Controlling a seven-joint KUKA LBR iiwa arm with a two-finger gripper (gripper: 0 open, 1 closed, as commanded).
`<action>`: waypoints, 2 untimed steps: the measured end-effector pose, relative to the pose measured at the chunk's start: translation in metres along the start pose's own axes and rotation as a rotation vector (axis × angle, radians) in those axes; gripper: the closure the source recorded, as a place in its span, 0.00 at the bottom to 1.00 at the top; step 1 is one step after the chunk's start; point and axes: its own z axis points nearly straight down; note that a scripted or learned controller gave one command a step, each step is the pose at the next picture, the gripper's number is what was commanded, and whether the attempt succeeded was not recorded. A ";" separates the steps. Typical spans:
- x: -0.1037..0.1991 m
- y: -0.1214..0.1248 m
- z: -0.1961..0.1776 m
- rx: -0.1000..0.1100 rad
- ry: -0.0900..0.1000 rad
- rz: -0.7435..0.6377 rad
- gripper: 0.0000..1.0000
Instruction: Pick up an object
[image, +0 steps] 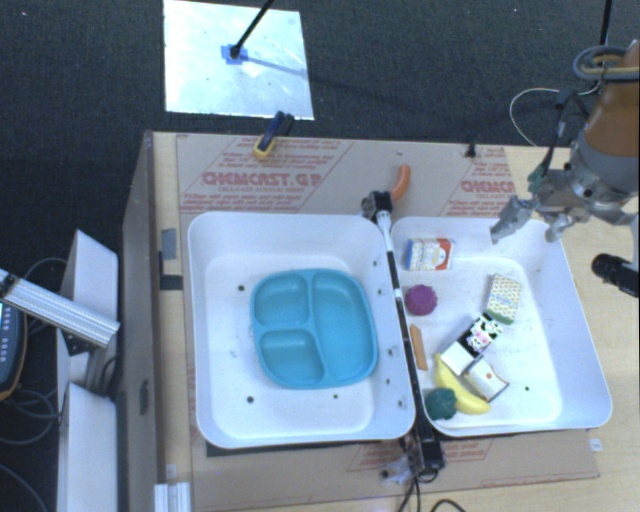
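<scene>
We see the gripper (530, 220) with fingers spread apart, holding nothing, above the right bin's (575, 340) far right corner. The left bin (225, 260) carries a blue divided tray (313, 327). Toward the right bin's near left corner lies a yellow banana (460, 388).
</scene>
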 end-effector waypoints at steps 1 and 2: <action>0.010 -0.052 0.099 0.003 0.001 0.002 0.00; 0.018 -0.077 0.168 0.000 0.000 0.002 0.00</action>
